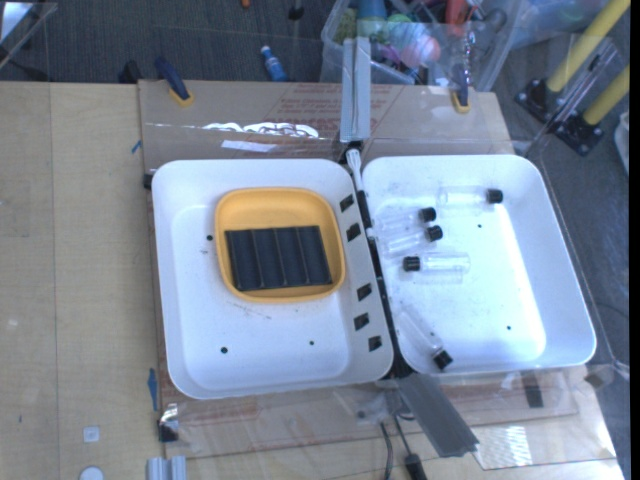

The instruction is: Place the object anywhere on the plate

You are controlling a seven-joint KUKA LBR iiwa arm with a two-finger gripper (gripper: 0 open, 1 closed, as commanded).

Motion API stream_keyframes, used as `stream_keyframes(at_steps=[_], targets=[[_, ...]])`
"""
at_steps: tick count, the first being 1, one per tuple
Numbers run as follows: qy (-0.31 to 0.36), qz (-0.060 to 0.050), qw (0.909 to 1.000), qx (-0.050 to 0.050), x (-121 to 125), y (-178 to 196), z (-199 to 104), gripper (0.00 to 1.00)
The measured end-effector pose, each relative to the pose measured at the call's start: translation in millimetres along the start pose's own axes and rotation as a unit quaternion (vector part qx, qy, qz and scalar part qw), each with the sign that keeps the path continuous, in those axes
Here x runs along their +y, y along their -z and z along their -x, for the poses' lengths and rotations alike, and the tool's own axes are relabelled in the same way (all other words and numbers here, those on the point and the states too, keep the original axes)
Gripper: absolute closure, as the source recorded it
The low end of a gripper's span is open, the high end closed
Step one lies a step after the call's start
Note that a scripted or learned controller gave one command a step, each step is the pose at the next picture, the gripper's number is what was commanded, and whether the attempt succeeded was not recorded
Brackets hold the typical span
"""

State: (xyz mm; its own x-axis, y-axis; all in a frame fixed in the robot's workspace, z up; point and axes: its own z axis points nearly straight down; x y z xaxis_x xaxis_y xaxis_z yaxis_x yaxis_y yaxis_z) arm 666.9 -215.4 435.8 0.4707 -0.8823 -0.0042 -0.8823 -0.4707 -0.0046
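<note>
The left bin (190, 358) holds a yellow plate (232, 213) with a dark ribbed rectangular block (278, 258) lying on it. The right bin (540, 298), touching it along the table's middle, holds several clear vials with black caps (428, 235) scattered toward its inner side, one (425, 343) near the front edge.

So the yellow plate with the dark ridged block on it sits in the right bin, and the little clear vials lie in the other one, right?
Not quite. The camera view shows the yellow plate, dark block on it, in the left bin. The clear vials lie in the right bin.
</note>
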Motion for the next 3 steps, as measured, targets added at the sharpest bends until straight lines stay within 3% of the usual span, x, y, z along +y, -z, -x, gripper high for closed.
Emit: stream_keyframes(at_steps=[2,3], targets=[[0.12,0.0,0.9928,0.002,-2.6,0.2,2.1,1.0],[0.31,0.0,0.9507,0.002,-3.4,-0.8,3.7,1.0]])
